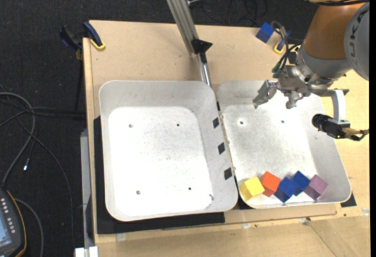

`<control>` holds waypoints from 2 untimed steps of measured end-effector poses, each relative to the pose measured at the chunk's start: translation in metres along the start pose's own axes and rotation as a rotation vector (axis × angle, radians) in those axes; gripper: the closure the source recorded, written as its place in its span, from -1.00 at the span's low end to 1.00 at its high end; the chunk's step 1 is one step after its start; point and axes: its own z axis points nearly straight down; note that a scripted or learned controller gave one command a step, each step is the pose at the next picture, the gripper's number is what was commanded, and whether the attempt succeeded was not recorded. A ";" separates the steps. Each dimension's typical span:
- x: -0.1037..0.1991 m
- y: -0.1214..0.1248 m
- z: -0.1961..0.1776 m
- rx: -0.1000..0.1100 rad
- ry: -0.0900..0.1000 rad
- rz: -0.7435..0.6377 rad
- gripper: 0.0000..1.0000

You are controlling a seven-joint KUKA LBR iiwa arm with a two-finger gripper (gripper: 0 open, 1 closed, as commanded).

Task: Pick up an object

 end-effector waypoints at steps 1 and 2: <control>-0.017 -0.083 0.085 0.012 0.002 0.005 -1.00; 0.008 -0.100 0.129 0.002 0.001 0.000 -1.00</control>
